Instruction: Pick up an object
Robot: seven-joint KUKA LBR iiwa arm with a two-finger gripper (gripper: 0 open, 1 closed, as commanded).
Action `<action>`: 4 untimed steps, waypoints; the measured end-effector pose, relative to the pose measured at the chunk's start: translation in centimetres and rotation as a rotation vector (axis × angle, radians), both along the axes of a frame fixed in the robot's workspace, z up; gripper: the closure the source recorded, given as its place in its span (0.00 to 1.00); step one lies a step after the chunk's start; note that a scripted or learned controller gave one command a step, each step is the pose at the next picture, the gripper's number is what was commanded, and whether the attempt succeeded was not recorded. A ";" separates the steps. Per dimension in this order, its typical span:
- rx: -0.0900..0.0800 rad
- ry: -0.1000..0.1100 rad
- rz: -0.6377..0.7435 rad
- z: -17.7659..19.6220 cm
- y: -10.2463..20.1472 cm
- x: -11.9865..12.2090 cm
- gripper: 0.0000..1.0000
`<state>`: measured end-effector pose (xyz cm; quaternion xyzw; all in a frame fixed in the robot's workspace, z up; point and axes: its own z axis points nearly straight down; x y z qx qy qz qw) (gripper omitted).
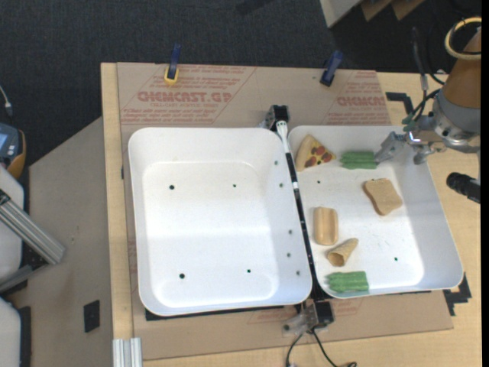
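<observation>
The tool [393, 145] is being held just beside the green piece [357, 160] in the right bin [428, 228]; its state cannot be told.

Two white bins [153, 167], two green pieces [357, 160], one pizza slice [313, 152], one cone [342, 251], two tan pieces [383, 196].

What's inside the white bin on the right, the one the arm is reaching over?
The right bin holds a pizza slice, two green pieces, a bread slice, a tan roll and a cone. The pincer covers the bin's far right corner.
</observation>
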<state>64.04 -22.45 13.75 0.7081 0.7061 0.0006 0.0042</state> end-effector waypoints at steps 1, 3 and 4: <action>0.000 -0.005 0.005 7.4 0.0 2.9 0.00; 0.004 -0.001 0.007 1.7 12.9 2.9 0.00; 0.007 -0.005 0.010 12.2 19.7 -1.0 0.00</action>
